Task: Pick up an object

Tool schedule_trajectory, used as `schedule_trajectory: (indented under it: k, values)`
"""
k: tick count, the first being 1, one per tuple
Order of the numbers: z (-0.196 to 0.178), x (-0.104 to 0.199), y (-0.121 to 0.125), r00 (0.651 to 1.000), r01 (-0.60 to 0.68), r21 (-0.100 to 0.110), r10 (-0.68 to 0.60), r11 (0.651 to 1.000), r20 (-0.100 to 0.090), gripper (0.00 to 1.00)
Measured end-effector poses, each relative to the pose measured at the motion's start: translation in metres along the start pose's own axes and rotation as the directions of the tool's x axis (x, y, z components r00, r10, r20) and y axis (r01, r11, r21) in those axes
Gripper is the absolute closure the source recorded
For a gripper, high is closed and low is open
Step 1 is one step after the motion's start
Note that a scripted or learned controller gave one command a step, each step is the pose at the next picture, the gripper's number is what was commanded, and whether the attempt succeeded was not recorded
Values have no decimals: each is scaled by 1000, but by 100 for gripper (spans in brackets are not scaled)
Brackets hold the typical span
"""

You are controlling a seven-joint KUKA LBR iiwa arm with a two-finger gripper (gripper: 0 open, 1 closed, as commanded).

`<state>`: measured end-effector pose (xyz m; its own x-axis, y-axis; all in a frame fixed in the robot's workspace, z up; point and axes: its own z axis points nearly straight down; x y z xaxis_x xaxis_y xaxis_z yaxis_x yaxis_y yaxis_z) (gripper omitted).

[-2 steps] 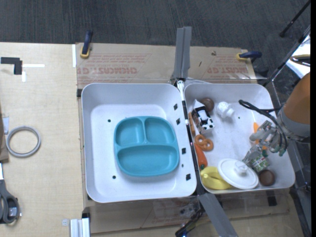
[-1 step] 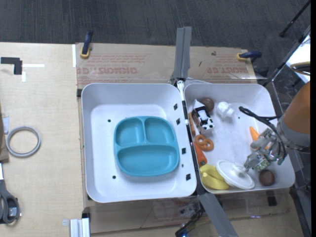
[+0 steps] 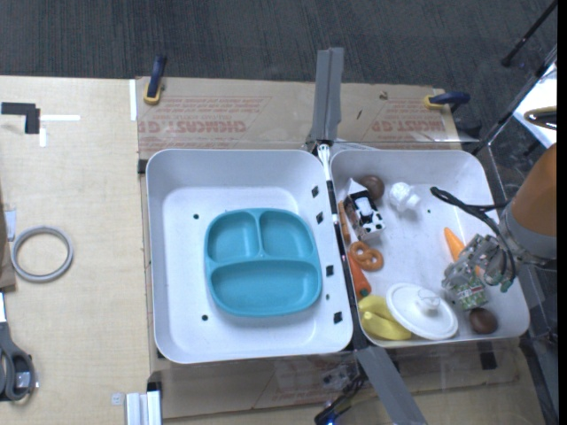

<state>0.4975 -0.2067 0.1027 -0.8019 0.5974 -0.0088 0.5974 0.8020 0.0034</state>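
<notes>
My gripper (image 3: 469, 277) reaches in from the right and hangs low over the right side of the right bin (image 3: 416, 162). Just to its upper left lies an orange carrot piece (image 3: 453, 239). Below it sits a small brown ball (image 3: 483, 320), and to its lower left a white round lid (image 3: 422, 310). Along the bin's left side are a black and white toy (image 3: 364, 215), a pretzel (image 3: 366, 257), a red-orange stick (image 3: 358, 279) and a yellow banana (image 3: 383, 319). A brown lump (image 3: 373, 185) and a white piece (image 3: 403, 196) lie near the back.
The left bin (image 3: 177, 184) holds a blue divided plate (image 3: 263, 262). A black cable (image 3: 465, 204) crosses the right bin's back right. On the bench at the left lie a grey tape ring (image 3: 40, 253) and scissors (image 3: 16, 372).
</notes>
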Motion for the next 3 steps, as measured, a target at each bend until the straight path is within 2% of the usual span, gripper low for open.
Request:
schedule_trajectory:
  k: [1, 2, 3]
  values:
    - [0, 0, 0, 1000, 0, 0, 0, 1000, 0, 0]
    - [-9, -1, 1, 1000, 2, -1, -2, 1000, 3, 100]
    - [-56, 53, 45, 996, -88, 3, 88, 996, -7, 100]
